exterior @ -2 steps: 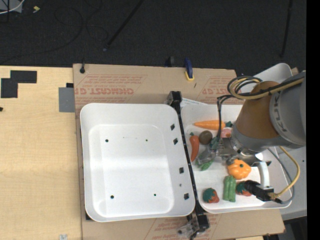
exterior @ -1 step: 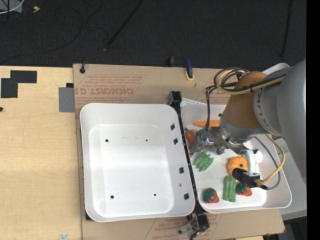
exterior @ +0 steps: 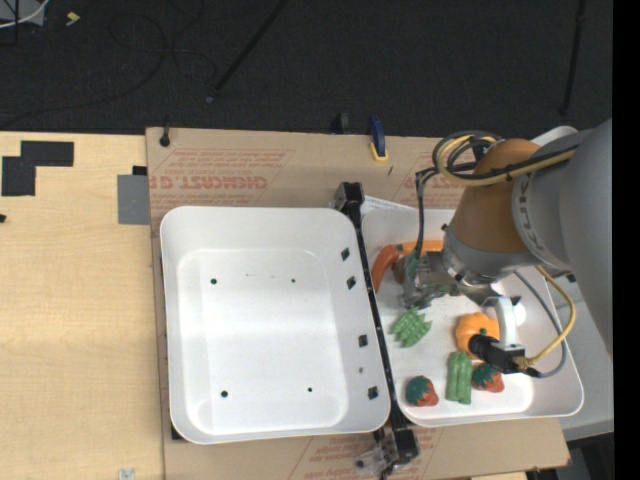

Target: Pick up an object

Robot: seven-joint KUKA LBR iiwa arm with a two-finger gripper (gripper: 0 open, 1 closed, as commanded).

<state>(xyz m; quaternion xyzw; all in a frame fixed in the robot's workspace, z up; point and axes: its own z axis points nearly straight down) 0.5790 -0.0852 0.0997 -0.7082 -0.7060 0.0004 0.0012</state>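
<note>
Gripper [exterior: 418,290]: seen low in right bin, just above the light green toy; finger state can't be told, tips lost in dark clutter.
Light green toy [exterior: 410,327]: lies flat on bin floor, long axis approx diagonal, upper right to lower left; contact w/ gripper not resolvable.
Orange piece [exterior: 385,261]: near left wall, partly covered by gripper.
Dark green toy [exterior: 459,378]: long axis nearly vertical in view.
Red toy [exterior: 421,391]: beside it, near front rim.
Orange round toy [exterior: 472,330]: partly hidden by cable.
Right bin [exterior: 560,403]: upper part hidden by arm [exterior: 520,208].
Left bin [exterior: 190,268]: alongside, touching at clips.
</note>
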